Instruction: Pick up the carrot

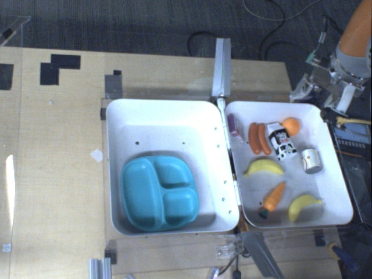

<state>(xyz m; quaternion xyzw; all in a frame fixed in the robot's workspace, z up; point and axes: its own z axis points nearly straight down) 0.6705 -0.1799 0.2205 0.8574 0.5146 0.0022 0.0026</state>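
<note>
A: Where is the carrot (pixel 273 197)?

B: In the right bin (pixel 334 156), low in the frame and near that bin's bottom edge. It sits between two bananas: one banana (pixel 263 167) just above it and to the left, the other banana (pixel 304 205) just to its right. None of them seem to touch it.

A: How does it lie?

B: Slanted. Its long axis runs from lower left to upper right, with the dark stub end at the lower left and the orange body pointing up toward the middle of the bin.

A: And the gripper (pixel 334 97)?

B: At the upper right of the frame, over the top right corner of the same bin, well apart from the carrot. Whether it is spread or closed I cannot tell; nothing is seen in it.

A: So which way must it go?

B: I judge down and to the left across the bin, past the small metal can (pixel 311 160), then turned so it closes across the slant.
</note>
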